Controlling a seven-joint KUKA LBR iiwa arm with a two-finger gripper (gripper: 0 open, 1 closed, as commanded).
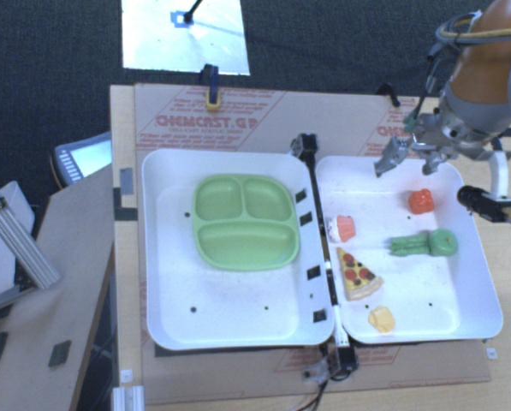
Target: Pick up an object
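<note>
2 white bins [165, 315], 1 green plate [244, 223], perhaps 5 toys [422, 243]

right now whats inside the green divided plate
The green divided plate in the left bin shows three bare compartments, nothing in them. Whatever lies beneath the plate is covered.

Two bins sit side by side on the table [127, 255]. The left bin [165, 315] holds a divided plate [245, 222] near its middle. In the right bin [469, 306], a tomato [421, 200] lies at the back, broccoli [424, 244] before it, sushi [342, 228] by the left wall, pizza [357, 274] before that, and a chip [381, 318] nearest the front. The end effector [411, 159] hangs over the bin's back rim.
</note>
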